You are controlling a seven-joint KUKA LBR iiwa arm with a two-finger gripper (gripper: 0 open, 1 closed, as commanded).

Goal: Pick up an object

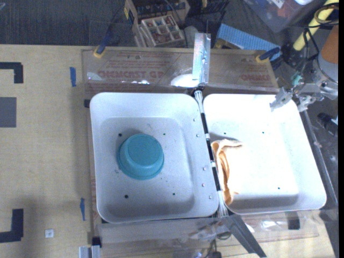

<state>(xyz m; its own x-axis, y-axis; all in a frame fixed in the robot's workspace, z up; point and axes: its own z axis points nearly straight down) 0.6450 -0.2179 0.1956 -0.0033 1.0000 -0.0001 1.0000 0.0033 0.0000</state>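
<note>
The end effector (288, 97) hangs over the far right corner of the right bin (279, 195) — whether it is spread or pressed together, I cannot tell, and nothing shows between its tips. An orange cloth (224, 168) lies crumpled against that bin's left wall. In the left bin (145, 211) — well apart — a blue bowl (141, 156) sits upside down on the worktop's (37, 160) side.

The grey arm (329, 63) enters from the upper right, its orange band at the frame's edge. The gripper (290, 98) points left and downward, holding nothing.
</note>
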